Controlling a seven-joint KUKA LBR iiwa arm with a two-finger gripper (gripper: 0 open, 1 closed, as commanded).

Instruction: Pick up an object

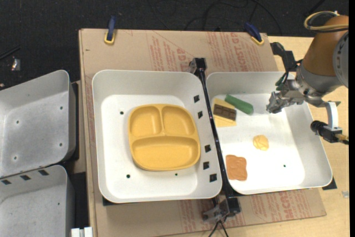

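Four small things are lying in the right bin (316,166): a green block (239,104), a brown-and-yellow piece (224,114) just beside it, a yellow lump (260,142) and an orange slab (236,167) nearer the front. The claw (275,103) is hanging just past the green block, likely lining up a pick; whether it is clenched cannot be told. A yellow tray (164,137) is sitting in the left bin (111,175).
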